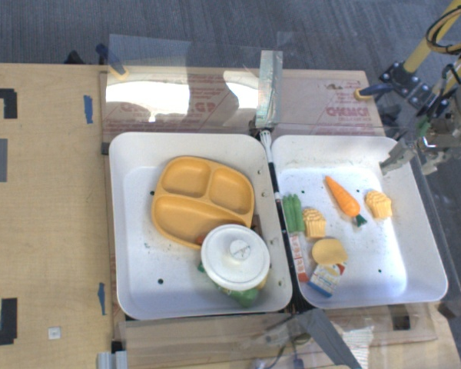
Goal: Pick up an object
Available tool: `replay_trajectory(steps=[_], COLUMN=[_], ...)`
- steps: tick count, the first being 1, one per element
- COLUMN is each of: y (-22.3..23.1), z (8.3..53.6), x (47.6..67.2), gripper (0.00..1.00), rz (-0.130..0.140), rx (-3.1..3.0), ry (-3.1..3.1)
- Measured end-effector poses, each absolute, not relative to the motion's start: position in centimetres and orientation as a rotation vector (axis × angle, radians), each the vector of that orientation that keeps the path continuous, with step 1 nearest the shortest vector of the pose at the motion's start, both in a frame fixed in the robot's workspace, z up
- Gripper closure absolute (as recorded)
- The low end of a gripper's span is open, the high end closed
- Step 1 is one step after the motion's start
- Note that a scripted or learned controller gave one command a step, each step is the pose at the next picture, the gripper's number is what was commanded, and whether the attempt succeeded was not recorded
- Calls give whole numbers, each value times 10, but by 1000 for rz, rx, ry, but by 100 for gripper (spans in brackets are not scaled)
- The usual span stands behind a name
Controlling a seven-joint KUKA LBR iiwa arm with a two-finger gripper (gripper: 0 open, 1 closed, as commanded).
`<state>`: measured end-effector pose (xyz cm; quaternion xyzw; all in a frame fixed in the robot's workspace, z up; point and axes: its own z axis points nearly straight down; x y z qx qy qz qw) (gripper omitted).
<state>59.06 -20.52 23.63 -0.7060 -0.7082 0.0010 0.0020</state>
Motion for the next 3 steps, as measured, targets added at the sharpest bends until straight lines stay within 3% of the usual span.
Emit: replay_trajectory(steps=[1, 2, 3], y=[-164, -189, -189], z=[106, 86, 95], x=[562, 623, 624], gripper=[0, 0, 100], rz=[13, -8, -3], rx=[-2627, -2590, -2588], ry=[-1702, -1778, -1785])
